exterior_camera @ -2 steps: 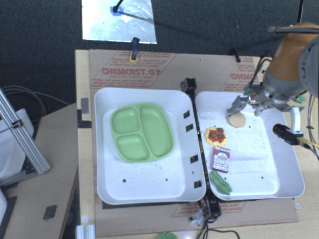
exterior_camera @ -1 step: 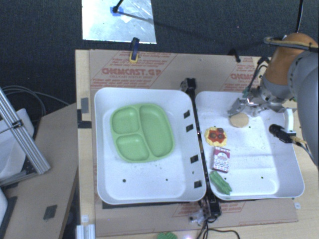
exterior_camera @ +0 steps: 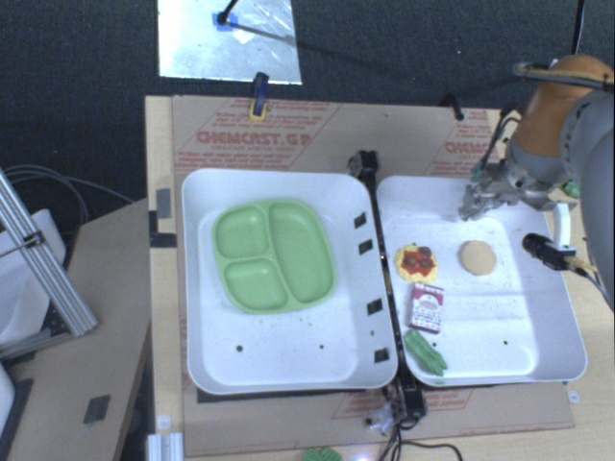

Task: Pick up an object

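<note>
The gripper (exterior_camera: pixel 473 203) is positioned above the right bin (exterior_camera: pixel 500 353); its state cannot be told. A descent onto the bun (exterior_camera: pixel 478 256) is required next.

- Dark blue-black carpet floor (exterior_camera: pixel 77 56) surrounds the bench, left of and behind the gripper.
- Shiny metal plate (exterior_camera: pixel 229 27) lies on the floor, far left and behind.
- Tan side table (exterior_camera: pixel 91 296) with an aluminium frame (exterior_camera: pixel 38 267) stands far left.
- Brown protective board (exterior_camera: pixel 317 133) covers the benchtop.
</note>
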Robot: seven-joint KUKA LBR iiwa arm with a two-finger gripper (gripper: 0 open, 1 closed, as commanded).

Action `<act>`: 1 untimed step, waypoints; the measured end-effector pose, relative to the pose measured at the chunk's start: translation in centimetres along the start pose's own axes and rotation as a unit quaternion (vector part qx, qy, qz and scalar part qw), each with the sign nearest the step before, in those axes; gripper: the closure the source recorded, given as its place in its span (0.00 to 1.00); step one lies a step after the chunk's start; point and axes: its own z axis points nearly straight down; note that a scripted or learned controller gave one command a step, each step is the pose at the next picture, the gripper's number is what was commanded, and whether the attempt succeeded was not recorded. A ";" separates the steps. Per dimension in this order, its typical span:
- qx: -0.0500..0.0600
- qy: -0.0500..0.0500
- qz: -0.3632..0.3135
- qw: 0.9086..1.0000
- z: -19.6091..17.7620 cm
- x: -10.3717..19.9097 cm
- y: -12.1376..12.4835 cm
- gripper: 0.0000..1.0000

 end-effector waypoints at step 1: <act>0.001 0.000 -0.001 1.000 0.1 0.0 0.0 0.00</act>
